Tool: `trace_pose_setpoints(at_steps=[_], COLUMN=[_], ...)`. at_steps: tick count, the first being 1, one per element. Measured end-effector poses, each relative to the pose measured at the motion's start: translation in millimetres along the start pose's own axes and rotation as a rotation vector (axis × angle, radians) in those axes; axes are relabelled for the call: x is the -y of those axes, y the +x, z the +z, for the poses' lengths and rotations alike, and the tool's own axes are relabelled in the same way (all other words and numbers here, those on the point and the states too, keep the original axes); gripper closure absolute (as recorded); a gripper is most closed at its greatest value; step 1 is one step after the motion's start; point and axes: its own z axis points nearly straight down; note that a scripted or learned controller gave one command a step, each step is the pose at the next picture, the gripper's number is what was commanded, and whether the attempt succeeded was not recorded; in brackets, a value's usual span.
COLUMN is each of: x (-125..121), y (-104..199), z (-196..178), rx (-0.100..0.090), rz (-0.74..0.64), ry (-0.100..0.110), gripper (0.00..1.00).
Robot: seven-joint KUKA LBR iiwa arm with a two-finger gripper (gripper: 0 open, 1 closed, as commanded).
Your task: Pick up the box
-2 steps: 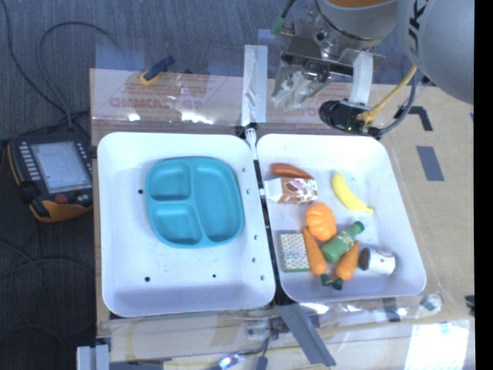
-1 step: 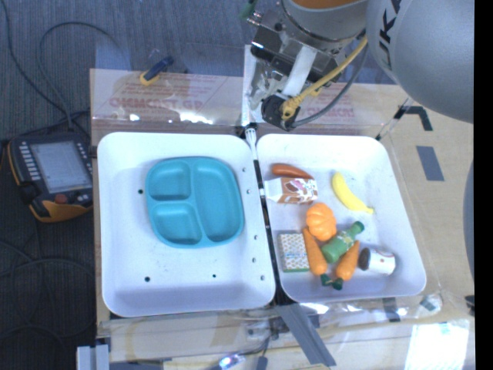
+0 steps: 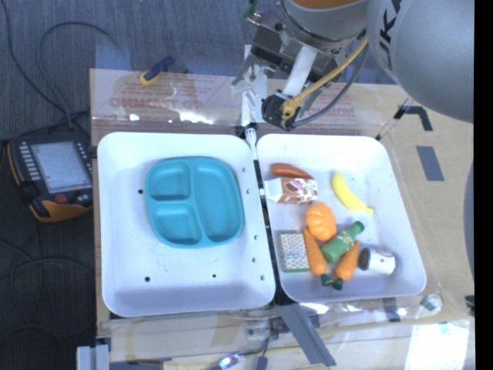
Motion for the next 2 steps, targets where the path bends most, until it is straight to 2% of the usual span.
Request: trace_pose_setpoints(at_steps=[1,2], x=[89.0,124.1], y=[16.2,2.8], z=[-0.4,-0.7], rx=[0.000,-0.001], rz=[-0.113,-0.255], ry=[0.001,0.000], gripper=[0.00,0.00])
